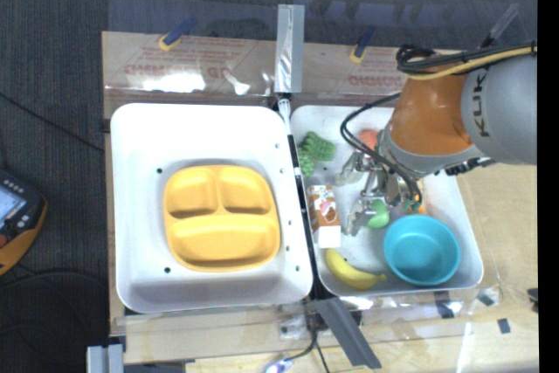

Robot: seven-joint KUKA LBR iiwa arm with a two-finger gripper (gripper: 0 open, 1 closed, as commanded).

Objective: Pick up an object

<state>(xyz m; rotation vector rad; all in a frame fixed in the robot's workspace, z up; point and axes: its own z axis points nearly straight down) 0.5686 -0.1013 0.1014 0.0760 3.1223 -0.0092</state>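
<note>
Hovering low in the right bin [467, 214], my fingers [377, 198] hang just over a small green piece [377, 217] left of the blue bowl [422, 250]. How wide they stand I cannot tell. Next I'd settle around it and close.

— How is the scene lit?
— Evenly, from above; glare is thrown off the plastic sheet [218, 70] at the back, and the white bins [131, 214] are nearly washed out.
— And sharpness?
— Slight softness is seen throughout; shadows are faint.
</note>
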